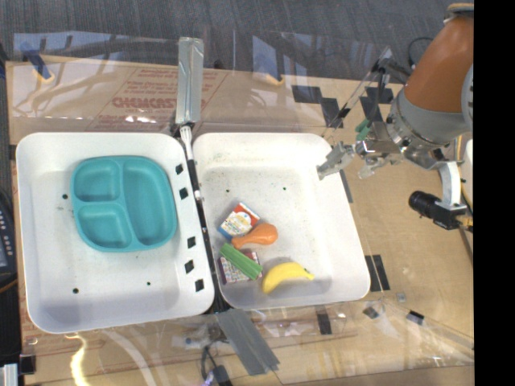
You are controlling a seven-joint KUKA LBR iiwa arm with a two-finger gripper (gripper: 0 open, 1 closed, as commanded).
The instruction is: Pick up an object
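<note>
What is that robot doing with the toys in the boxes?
The robot arm is reaching in from the right, and its gripper sits over the top right edge of the right bin. It isn't holding anything yet. A banana, an orange toy, a green stick and two small packets lie at the bin's bottom. The left bin has a teal tray.

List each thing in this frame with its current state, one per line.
teal divided plate: flat in left bin
orange toy: lying in right bin
banana: lying near the right bin's front edge
green stick: lying across a small packet
small carton: beside the orange toy
gripper: above the right bin's far right corner, holding nothing
</note>
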